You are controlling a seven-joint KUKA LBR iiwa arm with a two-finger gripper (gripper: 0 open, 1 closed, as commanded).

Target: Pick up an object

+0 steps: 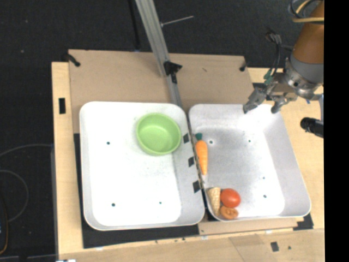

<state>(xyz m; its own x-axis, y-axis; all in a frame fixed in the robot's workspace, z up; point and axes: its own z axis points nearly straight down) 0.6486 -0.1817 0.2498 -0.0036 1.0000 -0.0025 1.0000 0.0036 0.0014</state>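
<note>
claw (263, 104) open, holding nothing, over far corner of right bin (272, 141) | carrot (201, 155) by left wall | tomato (230, 197) in near corner | bowl (158, 134) in left bin (109, 168)

Arm (309, 48) enters at upper right of frame, orange band above grey wrist. Gripper (263, 106) hangs at right side, pointing down-left. Two dark fingers (250, 106) spread apart, nothing between them.

carrot (201, 156), tomato (230, 197), perhaps bread (215, 198), right bin (272, 146)
</note>
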